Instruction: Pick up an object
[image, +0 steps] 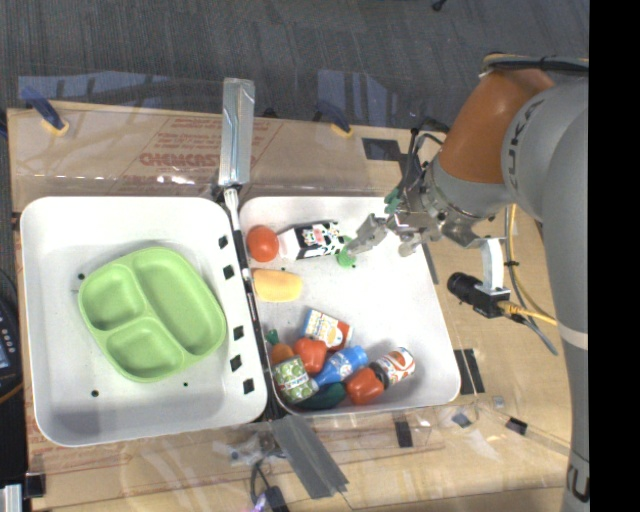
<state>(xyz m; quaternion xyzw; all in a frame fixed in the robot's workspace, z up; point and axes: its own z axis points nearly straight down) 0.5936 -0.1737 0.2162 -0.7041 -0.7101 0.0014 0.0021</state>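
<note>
Right bin (425, 300): toy groceries. Upper row, along the divider: red tomato (262, 243), cow-print milk carton (320, 239) lying on its side, yellow piece (277, 286) below them. Lower corner: a heap of small packets, a blue bottle (343, 363) and a red-and-white can (396, 366), touching one another, so awkward to pick singly.

Left bin (40, 300): green divided plate (150, 311), lying flat.

Gripper (380, 232): over the right bin's upper edge, beside a small green piece (346, 260). Jaw state: cannot tell. Nothing visibly held; judged at the approach stage, the milk carton and green piece nearest.
</note>
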